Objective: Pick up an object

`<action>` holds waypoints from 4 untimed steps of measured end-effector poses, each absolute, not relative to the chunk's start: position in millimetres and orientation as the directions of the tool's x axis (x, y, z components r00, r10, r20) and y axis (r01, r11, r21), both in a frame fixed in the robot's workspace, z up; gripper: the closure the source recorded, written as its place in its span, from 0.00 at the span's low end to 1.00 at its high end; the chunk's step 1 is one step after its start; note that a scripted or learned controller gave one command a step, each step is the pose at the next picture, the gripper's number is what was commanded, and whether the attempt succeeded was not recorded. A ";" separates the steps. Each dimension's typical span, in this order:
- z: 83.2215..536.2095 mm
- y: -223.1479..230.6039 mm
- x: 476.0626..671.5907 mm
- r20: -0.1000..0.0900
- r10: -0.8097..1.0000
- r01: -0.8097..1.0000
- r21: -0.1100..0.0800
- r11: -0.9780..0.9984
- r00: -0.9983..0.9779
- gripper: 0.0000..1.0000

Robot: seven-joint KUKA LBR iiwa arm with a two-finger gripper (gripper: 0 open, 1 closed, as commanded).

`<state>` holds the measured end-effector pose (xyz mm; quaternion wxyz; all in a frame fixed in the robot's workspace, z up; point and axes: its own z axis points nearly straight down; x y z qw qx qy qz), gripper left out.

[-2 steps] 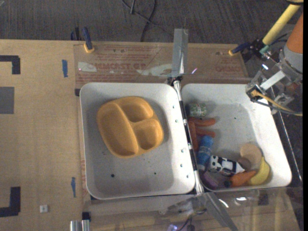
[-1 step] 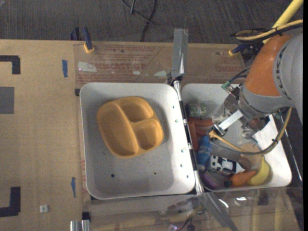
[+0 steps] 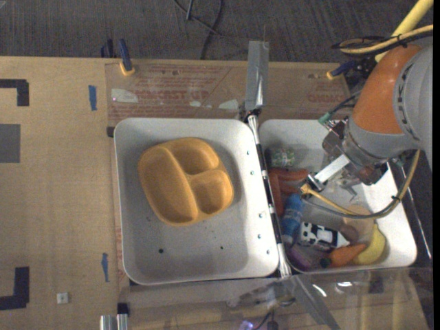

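Over the right bin (image 3: 297, 133), the gripper (image 3: 352, 184) hangs low among clutter; whether it is spread or closed cannot be told. At its 5 o'clock lies a banana (image 3: 375, 246), at 6 a carrot (image 3: 346, 255), at 8 a blue bottle (image 3: 292, 213). At 9 o'clock, the left bin (image 3: 185, 254) holds a yellow dish (image 3: 185, 181).

Banana (image 3: 377, 246) beside carrot (image 3: 348, 254) (orange); right bin (image 3: 302, 133)
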<state>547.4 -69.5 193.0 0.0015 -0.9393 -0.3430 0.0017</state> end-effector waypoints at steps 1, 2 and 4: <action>207.6 -138.5 478.8 -0.001 0.721 0.721 -0.004 -0.693 0.693 1.00; 168.7 -208.1 478.8 -0.001 0.616 0.616 -0.004 -0.788 0.788 1.00; 87.2 -160.0 553.9 0.000 0.925 0.925 0.005 -0.380 0.380 0.00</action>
